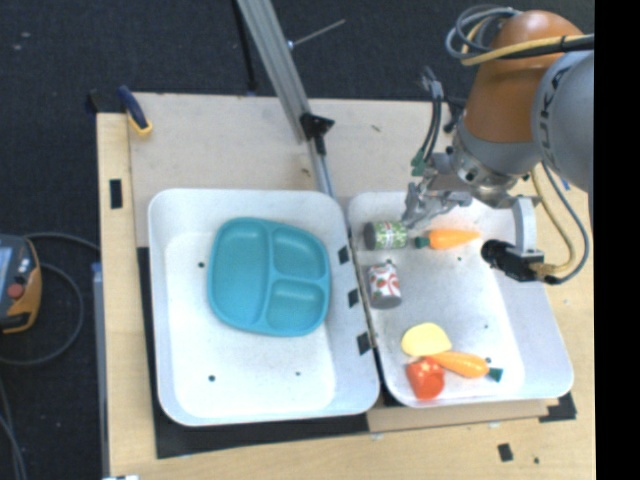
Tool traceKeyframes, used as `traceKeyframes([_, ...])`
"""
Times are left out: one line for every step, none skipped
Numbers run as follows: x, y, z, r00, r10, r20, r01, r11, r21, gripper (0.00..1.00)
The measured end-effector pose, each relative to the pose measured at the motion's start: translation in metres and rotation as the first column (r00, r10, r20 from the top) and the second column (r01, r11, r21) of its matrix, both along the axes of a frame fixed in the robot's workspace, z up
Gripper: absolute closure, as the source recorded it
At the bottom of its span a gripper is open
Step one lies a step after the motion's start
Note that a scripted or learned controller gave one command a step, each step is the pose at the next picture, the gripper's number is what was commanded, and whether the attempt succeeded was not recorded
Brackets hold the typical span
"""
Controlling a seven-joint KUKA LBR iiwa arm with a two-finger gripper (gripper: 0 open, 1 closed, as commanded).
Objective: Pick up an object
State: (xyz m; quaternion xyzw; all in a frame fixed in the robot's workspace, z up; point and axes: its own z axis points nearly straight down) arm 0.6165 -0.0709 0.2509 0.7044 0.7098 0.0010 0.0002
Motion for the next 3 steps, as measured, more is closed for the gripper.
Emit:
traceKeyframes([-0.002,0.052,-0.011,1.0,-0.001,-0.001,0.001,1.0,-0.001,1.0])
traceKeyframes([-0.013,0.104,-0.02,1.0,-0.001,-0.002,0.001,1.0,-0.001,1.0])
traceKeyframes([-0.023,0.16,-0.005,1.0,0.001,0.001,-0.001,1.0,0.001,1.0])
